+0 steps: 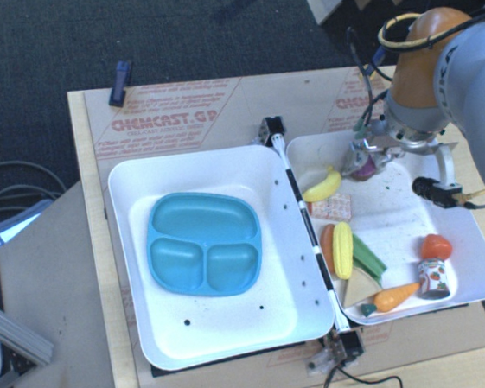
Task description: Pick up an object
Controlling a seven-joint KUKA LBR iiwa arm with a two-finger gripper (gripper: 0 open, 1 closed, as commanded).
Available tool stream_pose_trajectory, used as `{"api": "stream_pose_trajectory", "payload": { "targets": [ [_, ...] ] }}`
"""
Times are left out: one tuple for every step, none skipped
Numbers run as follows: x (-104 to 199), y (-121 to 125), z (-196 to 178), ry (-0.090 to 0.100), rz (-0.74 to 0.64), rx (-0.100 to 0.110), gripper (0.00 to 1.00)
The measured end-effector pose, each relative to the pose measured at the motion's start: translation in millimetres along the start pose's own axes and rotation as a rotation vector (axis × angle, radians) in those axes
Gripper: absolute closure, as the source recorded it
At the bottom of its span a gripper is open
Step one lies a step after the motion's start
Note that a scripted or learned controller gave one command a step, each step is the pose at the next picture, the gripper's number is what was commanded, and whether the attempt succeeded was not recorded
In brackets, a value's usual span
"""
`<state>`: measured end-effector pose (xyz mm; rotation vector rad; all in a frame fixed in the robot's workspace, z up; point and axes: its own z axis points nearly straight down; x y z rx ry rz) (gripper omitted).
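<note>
My gripper (366, 152) hangs low over the far end of the right bin (479, 244), reaching in from the upper right. A small purple object (361, 170) lies right under its tip, partly hidden by it; whether it is touched or held I cannot tell. A yellow banana (323, 186) lies just left of it, against the bin's left wall. Nearer the front lie a yellow corn cob (343, 249), a green cucumber (369, 258), a carrot (394, 297), a red tomato (435, 246) and a small can (434, 279).
The left bin (129, 193) holds a blue divided plate (205, 243). A tan wedge (358, 289) and a pinkish flat pack (331, 211) also lie in the right bin. A black fitting (433, 189) sticks out below the wrist. A blue clip (119, 83) lies on the board's far left.
</note>
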<state>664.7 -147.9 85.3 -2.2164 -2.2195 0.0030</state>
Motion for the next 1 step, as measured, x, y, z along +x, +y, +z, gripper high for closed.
{"api": "stream_pose_trajectory", "payload": {
  "targets": [
    [90.3, 2.7, -100.9, -0.001, -0.001, -0.01, 1.0]
  ]
}}
